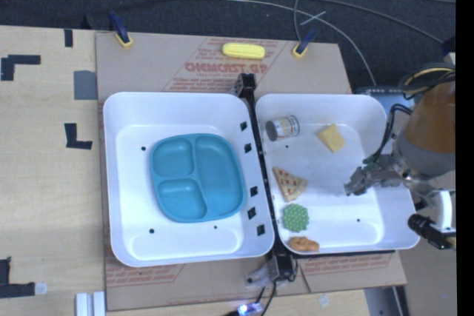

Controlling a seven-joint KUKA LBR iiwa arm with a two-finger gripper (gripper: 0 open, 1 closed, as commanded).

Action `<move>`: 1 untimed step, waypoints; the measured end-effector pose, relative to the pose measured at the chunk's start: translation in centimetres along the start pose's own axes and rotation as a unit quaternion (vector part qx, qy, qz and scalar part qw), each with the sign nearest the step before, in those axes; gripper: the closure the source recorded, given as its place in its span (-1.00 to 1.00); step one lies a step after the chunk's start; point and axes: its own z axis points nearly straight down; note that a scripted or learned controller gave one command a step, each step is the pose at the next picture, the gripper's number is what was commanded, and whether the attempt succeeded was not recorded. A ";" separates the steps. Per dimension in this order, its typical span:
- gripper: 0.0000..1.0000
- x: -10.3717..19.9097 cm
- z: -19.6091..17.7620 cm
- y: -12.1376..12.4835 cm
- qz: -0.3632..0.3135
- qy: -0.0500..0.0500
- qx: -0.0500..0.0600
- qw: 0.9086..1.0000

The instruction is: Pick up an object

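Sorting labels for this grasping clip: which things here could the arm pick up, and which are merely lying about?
Pickable, right bin:
small can
yellow block
pizza slice
green round piece
orange piece
with the gripper beside them.

Lying about:
blue divided plate in the left bin
yellow item on the cardboard
two clamps

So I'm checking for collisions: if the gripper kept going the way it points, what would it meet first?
Probably the pizza slice. The gripper points left across bare bin floor toward it; height is unclear.
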 end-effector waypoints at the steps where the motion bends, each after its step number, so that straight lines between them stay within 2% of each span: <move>1: 1.00 0.3 -4.4 -0.4 0.000 0.000 0.000 1.000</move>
